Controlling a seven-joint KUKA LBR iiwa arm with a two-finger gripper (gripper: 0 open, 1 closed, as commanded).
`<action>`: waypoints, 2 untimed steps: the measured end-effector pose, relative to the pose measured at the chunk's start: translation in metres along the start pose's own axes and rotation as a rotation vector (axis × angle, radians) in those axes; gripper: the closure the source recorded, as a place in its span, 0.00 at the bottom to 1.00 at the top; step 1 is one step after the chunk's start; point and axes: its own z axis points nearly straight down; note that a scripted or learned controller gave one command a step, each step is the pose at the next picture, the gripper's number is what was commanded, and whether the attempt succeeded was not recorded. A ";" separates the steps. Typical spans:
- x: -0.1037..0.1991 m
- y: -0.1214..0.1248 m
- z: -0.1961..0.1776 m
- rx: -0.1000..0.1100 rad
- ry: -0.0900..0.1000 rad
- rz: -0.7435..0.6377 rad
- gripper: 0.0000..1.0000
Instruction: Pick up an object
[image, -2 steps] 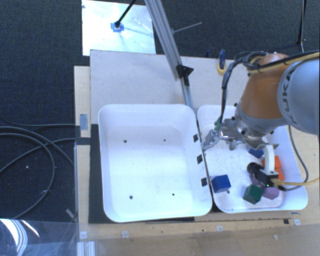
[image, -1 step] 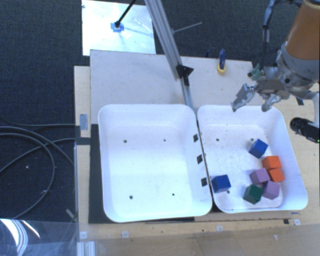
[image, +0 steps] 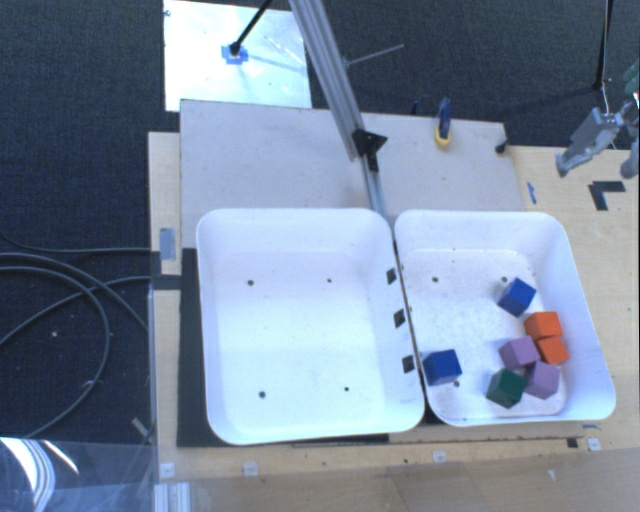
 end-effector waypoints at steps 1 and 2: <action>0.004 -0.026 -0.031 0.004 0.002 -0.004 0.00; -0.049 -0.012 -0.028 0.007 0.000 0.003 0.00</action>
